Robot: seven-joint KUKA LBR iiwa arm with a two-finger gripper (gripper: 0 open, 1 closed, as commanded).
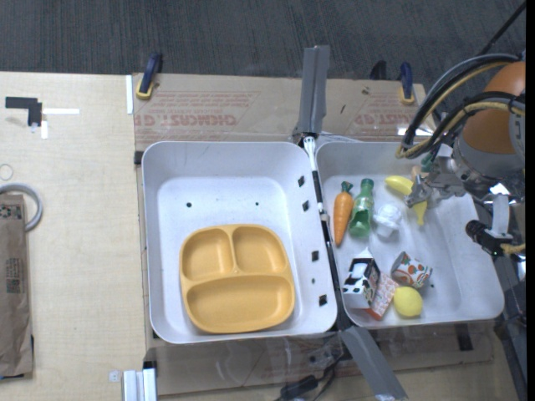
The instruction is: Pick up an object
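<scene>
The right bin (468,307) holds several small objects. An orange carrot (343,214) lies beside a green bottle (362,210), with a white lump (387,220) just to their right. A yellow banana (399,185) lies at the bin's back, and a yellow tip of it pokes out below the gripper. My gripper (423,195) hangs low over the banana's right end, hiding that part. Near the front are a black-and-white carton (360,279), a red packet (383,297), a patterned box (411,271) and a yellow lemon (408,302).
The left bin (167,190) holds a yellow divided plate (237,278). A grey divider post (314,90) stands between the bins at the back. Black cables (451,90) arch over the right bin's far corner. A brown bag (13,282) lies at the left of the bench.
</scene>
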